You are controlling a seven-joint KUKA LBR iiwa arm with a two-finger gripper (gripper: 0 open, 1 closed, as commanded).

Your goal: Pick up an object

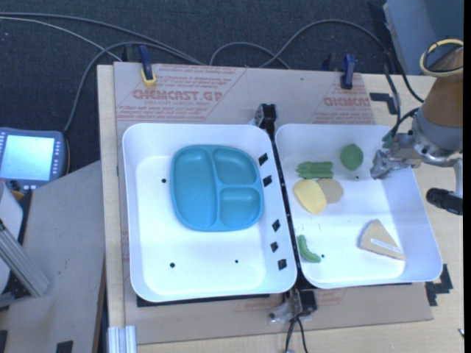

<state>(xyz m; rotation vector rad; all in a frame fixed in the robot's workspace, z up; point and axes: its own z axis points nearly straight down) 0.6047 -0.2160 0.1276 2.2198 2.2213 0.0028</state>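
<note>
grey arm [441, 116] low over right bin [412, 219], wrist tilted left.

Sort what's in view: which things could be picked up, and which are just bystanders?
Job-related:
- end effector, over the right bin
- green round piece
- green ridged piece
- yellow piece
- tan disc
- small green piece
- tan wedge

Bystanders:
- blue divided tray in the left bin
- clamps
- cables
- screen
</note>
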